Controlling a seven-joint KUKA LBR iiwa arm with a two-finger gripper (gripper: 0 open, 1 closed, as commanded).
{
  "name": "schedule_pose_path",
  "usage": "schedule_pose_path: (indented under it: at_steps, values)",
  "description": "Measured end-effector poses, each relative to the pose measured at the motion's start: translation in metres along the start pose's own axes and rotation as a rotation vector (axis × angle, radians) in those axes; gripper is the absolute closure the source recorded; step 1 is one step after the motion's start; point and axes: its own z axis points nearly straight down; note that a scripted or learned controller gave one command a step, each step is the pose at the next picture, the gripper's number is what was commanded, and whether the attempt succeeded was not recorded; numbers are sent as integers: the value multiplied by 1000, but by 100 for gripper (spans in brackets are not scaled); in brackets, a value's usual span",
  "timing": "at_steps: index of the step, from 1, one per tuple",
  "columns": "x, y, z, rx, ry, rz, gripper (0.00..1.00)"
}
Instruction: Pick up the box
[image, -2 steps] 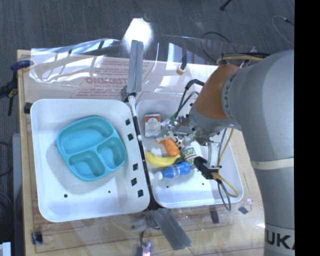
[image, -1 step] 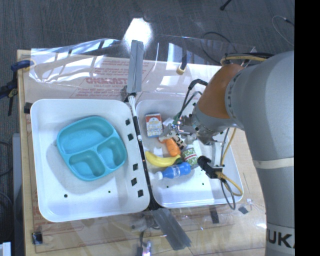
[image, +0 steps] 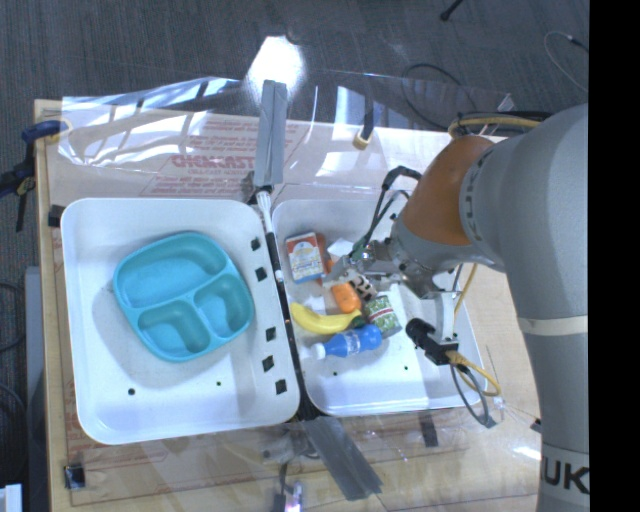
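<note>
The box (image: 305, 256) lay flat in the right bin (image: 440, 395), near the bin's far left corner, and nothing touched it. The tool (image: 366, 272) hung low over the middle of this bin, just beside an orange fruit (image: 345, 297) and a banana (image: 322, 320); I could not tell whether it was released or clenched. In the left bin (image: 90, 390) rested a blue divided plate (image: 182, 293).

Two white bins (image: 90, 330) sit on a pale wood surface (image: 500, 450). At nine o'clock lies a sky-blue divided tray (image: 182, 295). Toward three o'clock: an orange-red box (image: 304, 256) with a white label, a yellow banana (image: 322, 320), a small orange fruit (image: 345, 297), a blue bottle (image: 352, 342), a green packet (image: 385, 323). The arm (image: 520, 200) is grey, banded orange.
</note>
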Motion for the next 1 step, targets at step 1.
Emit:
schedule_pose_path:
  at_steps: [1]
  values:
    - [6,-3,0,2,-3,-6,0]
